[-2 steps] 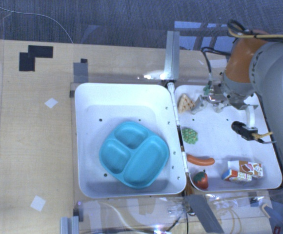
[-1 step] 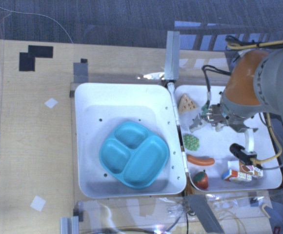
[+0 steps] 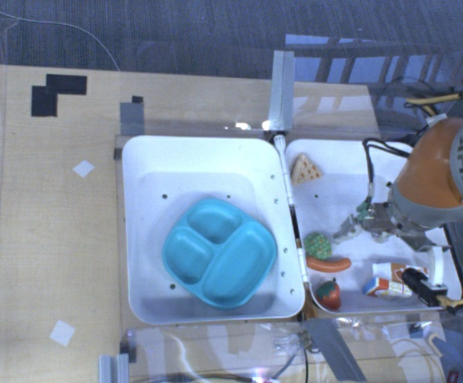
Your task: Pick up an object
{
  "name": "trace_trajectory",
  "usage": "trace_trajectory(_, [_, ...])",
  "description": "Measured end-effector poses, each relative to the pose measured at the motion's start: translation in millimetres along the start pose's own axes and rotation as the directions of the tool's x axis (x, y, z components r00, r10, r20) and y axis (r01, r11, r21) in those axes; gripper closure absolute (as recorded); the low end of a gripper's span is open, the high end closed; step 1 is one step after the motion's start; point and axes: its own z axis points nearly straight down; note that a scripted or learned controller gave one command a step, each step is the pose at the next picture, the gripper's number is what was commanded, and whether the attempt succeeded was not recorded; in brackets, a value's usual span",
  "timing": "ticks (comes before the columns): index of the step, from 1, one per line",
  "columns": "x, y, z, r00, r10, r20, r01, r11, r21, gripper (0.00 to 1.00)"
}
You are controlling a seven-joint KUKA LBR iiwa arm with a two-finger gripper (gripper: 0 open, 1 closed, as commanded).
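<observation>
Objects for picking lay in the right bin (image 3: 335, 190), the one nearer the arm. A tan wedge that looked like a toy pizza slice or sandwich (image 3: 305, 168) sat in the bin's far left corner, close to the divider between the two bins. Further toward the near edge, a green broccoli-like toy (image 3: 318, 244) rested beside the left wall, and an orange-red toy hot dog or sausage (image 3: 328, 264) lay touching it on its near side. A red, rounded fruit toy with a dark top (image 3: 328, 294) sat in the near left corner, just beside the sausage. A small white and orange carton (image 3: 389, 286) lay toward the near right of the same bin, apart from the fruit.

The claw (image 3: 358, 223) hung over the middle of the right bin, to the right of the broccoli toy and apart from it. Its metal tips pointed left and down, but they were small and blurred, so I could not tell how far apart they stood, and nothing was seen held between them. The grey arm with its orange band (image 3: 427, 170) came in from the right, over the bin's right side.

The left bin (image 3: 148, 214) held a blue divided plate (image 3: 219, 251) with three compartments, lying tilted across the bin floor. Both bins sat side by side on the pale wooden desk (image 3: 48, 214), which carried black tape marks (image 3: 56, 92) at its far left.
</observation>
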Motion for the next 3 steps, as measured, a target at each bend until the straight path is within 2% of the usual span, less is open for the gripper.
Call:
trace_trajectory(1, [20.0, -37.3, -1.4, 0.978, -0.207, 0.001, 0.207, 0.978, -0.006, 0.0])
trace_trajectory(2, [40.7, -36.7, -2.0, 0.864, -0.503, 0.008, 0.503, 0.864, -0.007, 0.0])
trace_trajectory(3, [42.0, -33.4, -14.0, 0.864, -0.503, 0.011, 0.503, 0.864, -0.014, 1.0])
